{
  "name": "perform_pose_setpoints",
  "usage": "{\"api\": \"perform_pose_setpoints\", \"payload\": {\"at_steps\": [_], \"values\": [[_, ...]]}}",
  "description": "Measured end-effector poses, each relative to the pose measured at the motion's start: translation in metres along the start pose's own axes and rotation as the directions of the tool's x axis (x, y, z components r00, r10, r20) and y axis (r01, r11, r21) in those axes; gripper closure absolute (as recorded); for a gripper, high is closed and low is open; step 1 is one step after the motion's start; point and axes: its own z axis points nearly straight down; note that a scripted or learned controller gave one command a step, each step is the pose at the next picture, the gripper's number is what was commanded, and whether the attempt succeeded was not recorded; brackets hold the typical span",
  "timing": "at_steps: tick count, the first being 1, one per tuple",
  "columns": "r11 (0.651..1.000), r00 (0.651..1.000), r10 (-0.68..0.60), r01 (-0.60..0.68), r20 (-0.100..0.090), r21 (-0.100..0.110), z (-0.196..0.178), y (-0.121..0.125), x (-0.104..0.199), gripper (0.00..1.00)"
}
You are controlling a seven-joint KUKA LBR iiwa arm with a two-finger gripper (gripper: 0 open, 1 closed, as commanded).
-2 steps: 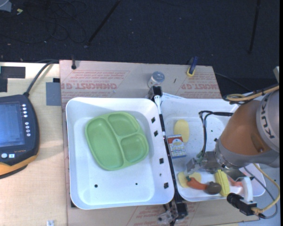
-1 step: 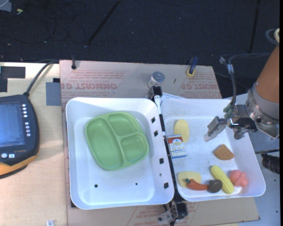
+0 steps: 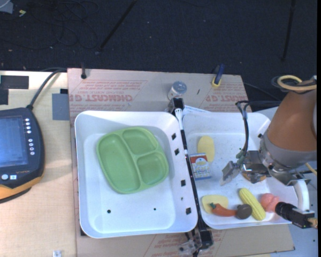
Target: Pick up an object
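Observation:
My gripper [image 3: 233, 169] hangs over the middle of the right bin [image 3: 224, 123], open, with nothing between its fingers. To its left stands a small red and white carton [image 3: 199, 166], with a pale yellow oval item [image 3: 206, 146] behind it. Along the bin's front edge lie a yellow piece [image 3: 214, 201], an orange carrot [image 3: 223, 211], a brown lump [image 3: 243, 212], a corn cob [image 3: 251, 203] and a pink item [image 3: 269, 201]. The corn cob lies just below and to the right of the gripper. The arm's orange band [image 3: 291, 125] covers the bin's right side.
The left bin [image 3: 91, 208] holds a green divided plate [image 3: 132, 159]. A raised divider [image 3: 183, 165] separates the two bins. A teach pendant with a screen [image 3: 13, 146] lies on the bench at far left. Cables [image 3: 245, 125] hang beside the wrist.

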Motion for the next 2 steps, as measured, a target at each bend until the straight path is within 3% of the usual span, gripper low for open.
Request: {"api": "perform_pose_setpoints", "payload": {"at_steps": [1,2], "values": [[1.0,1.0,0.003,-0.003,0.002,-0.009,0.046,0.018,-0.075,0.0],[1.0,1.0,-0.003,0.003,0.0,-0.016,0.116,0.003,-0.083,0.0]]}}
